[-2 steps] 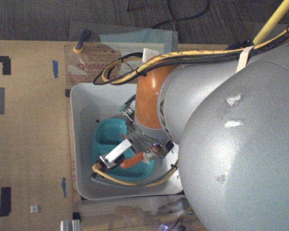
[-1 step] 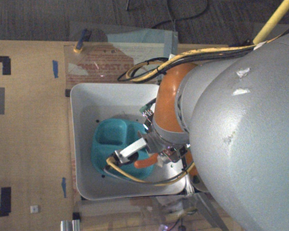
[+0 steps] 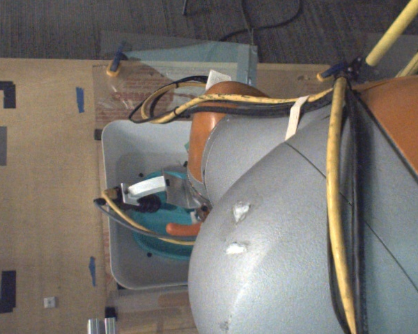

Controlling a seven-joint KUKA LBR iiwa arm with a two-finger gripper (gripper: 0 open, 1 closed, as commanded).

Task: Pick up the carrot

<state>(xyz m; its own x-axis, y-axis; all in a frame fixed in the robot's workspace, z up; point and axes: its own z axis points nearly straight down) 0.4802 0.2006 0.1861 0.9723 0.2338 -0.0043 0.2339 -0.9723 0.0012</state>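
My arm (image 3: 299,228) reached in from 3 o'clock and covered most of the right half of the view. Its orange band (image 3: 207,127) sat at 12 o'clock from my gripper (image 3: 194,204). The gripper was down inside the white bin (image 3: 125,148), toward the bin's 3 o'clock side.

Gripper state: not determinable. My wrist and the bulk of the arm hid the tip. I could not tell whether it was spread, pressed together, or pinching anything.

Carrot position: the carrot (image 3: 180,229) lay in the same bin, at about 7 o'clock from my gripper and near it. It lay on its side, with its long axis running roughly from 9 to 3 o'clock. Its 3 o'clock end passed out of sight under my arm. Whether the carrot touched my gripper could not be resolved.

The carrot rested on a teal dish (image 3: 153,245). The dish occupied the bin's 5 o'clock portion, and its 3 o'clock part was hidden by my arm.

The bin stood on a tan bench (image 3: 42,186). A blue tape strip (image 3: 80,100) was on the bench at the bin's 10 o'clock. A second strip (image 3: 92,271) was at the bin's 8 o'clock.
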